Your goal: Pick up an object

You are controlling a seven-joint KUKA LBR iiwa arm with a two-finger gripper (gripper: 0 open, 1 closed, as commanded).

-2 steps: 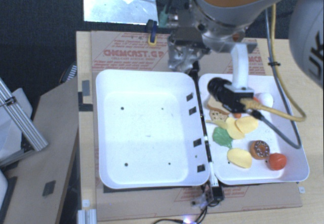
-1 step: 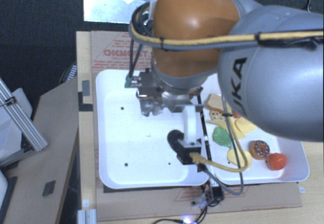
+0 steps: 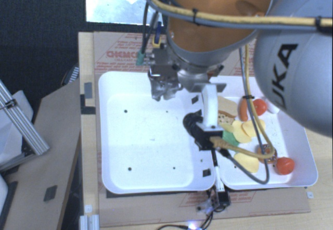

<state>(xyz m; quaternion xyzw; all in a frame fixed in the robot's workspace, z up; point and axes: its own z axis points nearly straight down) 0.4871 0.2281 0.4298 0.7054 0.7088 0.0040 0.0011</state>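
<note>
Gripper (image 3: 164,90) hangs over the left bin (image 3: 140,145)'s far side; open or closed, I can't tell.
In the right bin (image 3: 304,164), a yellow wedge (image 3: 247,161) lies lengthwise left-to-right, pointing at a red ball (image 3: 284,165).

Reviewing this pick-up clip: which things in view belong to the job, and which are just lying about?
Job: gripper, right bin, red round toys, yellow pieces, green piece.
Lying about: left bin, cardboard sheet, aluminium rail.
</note>
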